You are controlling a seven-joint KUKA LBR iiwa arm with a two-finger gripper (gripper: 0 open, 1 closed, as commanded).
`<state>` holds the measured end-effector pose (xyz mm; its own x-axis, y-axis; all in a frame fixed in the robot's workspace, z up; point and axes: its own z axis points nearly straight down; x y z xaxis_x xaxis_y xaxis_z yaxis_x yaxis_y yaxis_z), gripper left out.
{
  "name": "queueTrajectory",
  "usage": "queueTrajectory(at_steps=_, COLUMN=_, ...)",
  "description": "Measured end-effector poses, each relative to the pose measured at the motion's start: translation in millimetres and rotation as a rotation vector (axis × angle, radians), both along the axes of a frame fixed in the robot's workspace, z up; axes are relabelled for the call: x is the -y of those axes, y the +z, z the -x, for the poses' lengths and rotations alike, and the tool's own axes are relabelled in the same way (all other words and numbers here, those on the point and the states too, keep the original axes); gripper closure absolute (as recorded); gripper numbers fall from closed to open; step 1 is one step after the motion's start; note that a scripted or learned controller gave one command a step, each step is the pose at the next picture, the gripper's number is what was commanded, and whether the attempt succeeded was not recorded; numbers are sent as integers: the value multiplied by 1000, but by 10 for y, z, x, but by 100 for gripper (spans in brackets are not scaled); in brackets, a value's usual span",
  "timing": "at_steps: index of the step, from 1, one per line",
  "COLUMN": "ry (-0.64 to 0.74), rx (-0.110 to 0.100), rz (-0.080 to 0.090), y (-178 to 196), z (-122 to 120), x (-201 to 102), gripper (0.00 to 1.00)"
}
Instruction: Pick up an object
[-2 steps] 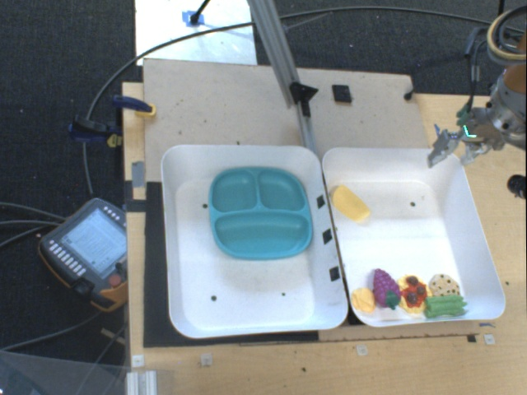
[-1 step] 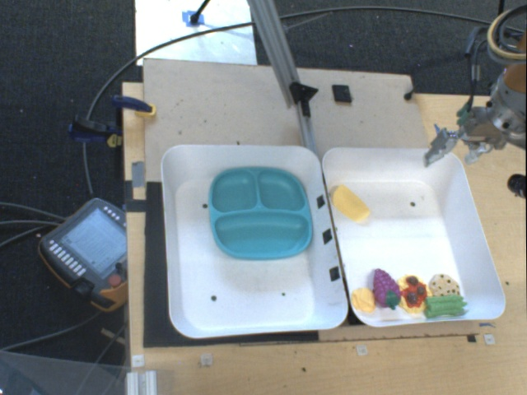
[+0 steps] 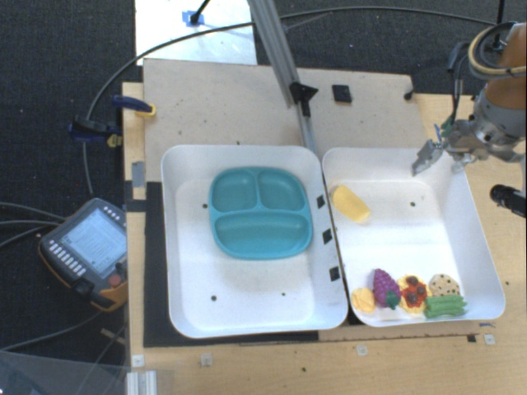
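The claw [image 3: 436,156] hangs over the far rim of the right bin [image 3: 473,220], near its right corner; whether it is released or clenched I cannot tell. Inside that bin, a yellow block [image 3: 350,203] lies by the left wall. Grapes [image 3: 384,287], a pizza slice [image 3: 412,290], a cookie [image 3: 445,284] and a green pod [image 3: 445,305] cluster along the near wall. Left of that bin, another bin [image 3: 185,245] holds a blue plate [image 3: 260,212].
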<state>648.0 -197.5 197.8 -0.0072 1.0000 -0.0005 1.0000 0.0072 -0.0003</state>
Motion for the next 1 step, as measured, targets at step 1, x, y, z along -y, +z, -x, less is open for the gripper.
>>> queueTrajectory(at_steps=1, ry=1, rx=-1, rz=0, y=-521, z=-102, x=-10, gripper=0)
